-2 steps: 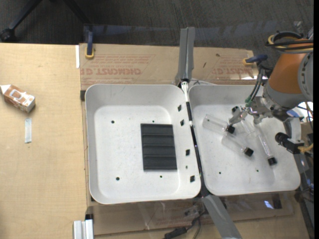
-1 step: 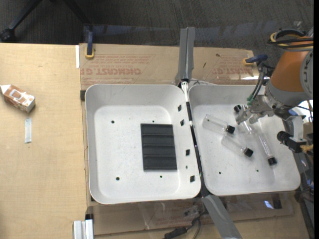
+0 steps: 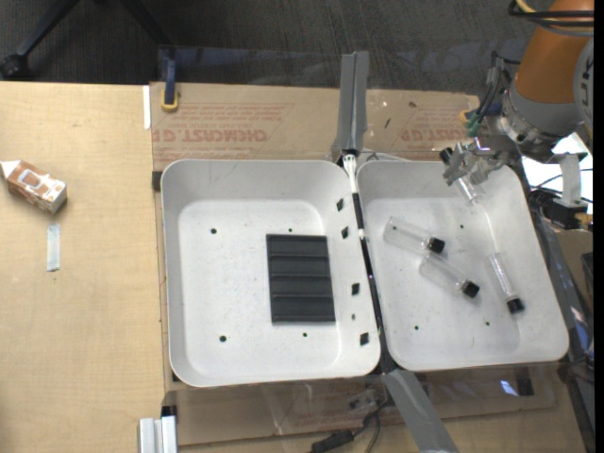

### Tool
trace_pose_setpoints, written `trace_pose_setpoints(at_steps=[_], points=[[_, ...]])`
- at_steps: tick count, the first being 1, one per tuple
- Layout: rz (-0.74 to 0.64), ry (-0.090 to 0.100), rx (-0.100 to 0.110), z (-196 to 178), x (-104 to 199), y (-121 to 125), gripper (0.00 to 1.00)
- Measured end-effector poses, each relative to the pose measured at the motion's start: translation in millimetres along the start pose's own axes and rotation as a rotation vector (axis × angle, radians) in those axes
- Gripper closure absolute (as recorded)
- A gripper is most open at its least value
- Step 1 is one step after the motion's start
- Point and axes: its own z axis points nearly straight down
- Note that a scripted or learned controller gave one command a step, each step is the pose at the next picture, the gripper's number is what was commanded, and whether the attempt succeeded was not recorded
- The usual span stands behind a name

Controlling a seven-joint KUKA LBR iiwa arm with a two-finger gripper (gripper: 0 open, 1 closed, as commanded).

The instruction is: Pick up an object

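At the near edge of the bench a grey bracket (image 3: 420,413) pokes out below the seam where the two bins meet. Just beyond it the right bin (image 3: 528,343) holds three clear tubes with black caps, any of which could serve as the object to pick up: the right tube (image 3: 502,283) lies nearest the right wall, the middle tube (image 3: 449,276) sits just beside it, and the far tube (image 3: 413,237) lies a little further back toward the divider. The left bin (image 3: 189,347) carries one flat ribbed black block (image 3: 301,277) near its centre, with bare floor all round it.

The likely trouble is the tubes themselves. They look smooth, round and see-through, so I judge they would roll or squirt sideways if the fingers close off-centre. The right and middle tubes lie close enough that a descent on one may nudge the other. The right tube also leaves little room against the bin wall for a finger on that side. The far tube has the most open floor around it.

Furthest back, the gripper (image 3: 465,170) hangs over the right bin's far rim, apart from every tube, pinching nothing. Whether its fingers are spread or pressed together I cannot tell.
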Motion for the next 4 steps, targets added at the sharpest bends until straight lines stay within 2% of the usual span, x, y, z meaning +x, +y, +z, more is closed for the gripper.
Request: trace_pose_setpoints(at_steps=[1,2,3,4], points=[[0.075,0.000,0.001,-20.5,64.6,16.3,1.00],[0.067,0.000,0.003,-22.3,124.2,18.8,1.00],[0.065,-0.002,0.005,-30.4,123.7,18.9,1.00],[0.126,0.000,0.002,-31.3,106.6,18.1,1.00]])
